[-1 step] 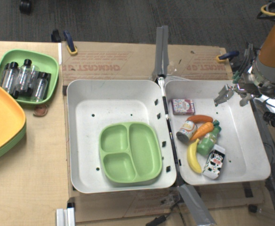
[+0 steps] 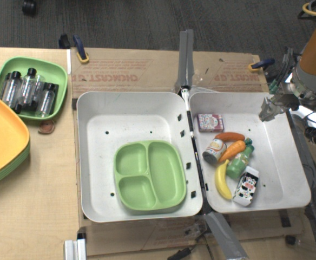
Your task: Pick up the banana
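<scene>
Pincer hangs beyond one banana, two carrots.

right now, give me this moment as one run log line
task: pick up banana | banana: lying in right bin, beside green bottle | gripper: over bin's upper right corner, apart from banana | grasp: not yet

banana | yellow, curved | lying flat | right bin, front, touching green bottle

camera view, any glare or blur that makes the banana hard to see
In the camera view the banana is sharp and evenly lit against the right bin; a bright glare patch sits at the right edge near the gripper, which looks slightly soft.
</scene>
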`<state>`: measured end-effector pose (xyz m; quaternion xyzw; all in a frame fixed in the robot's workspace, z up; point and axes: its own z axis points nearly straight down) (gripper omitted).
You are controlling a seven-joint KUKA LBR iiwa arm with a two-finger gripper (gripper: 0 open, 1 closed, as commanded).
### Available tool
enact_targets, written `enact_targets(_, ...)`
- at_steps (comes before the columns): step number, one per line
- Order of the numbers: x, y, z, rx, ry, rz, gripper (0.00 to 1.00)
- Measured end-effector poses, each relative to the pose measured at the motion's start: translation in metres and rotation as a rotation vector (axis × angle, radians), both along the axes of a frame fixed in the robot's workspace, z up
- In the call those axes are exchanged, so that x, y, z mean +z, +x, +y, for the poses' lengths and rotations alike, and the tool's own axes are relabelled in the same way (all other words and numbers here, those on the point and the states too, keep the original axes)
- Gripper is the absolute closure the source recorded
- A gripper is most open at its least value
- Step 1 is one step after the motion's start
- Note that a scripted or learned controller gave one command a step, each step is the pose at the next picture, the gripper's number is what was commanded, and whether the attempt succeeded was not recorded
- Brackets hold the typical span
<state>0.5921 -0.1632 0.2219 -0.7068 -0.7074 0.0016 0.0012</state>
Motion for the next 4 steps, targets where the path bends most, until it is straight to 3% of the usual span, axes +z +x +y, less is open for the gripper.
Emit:
enact_targets(1,0.055,-0.048,-0.038,-0.375,-0.002,-0.003,1.0)
enact_targets(2,-0.11,-0.014,-0.029,-0.485,-0.001,-0.001,1.0)
enact_targets(3,-0.132,-0.03,-0.045,-0.992,-0.003,0.002,1.0)
enact_targets(4,-0.131,-0.011,-0.056,-1.365,-0.002,0.005,1.0)
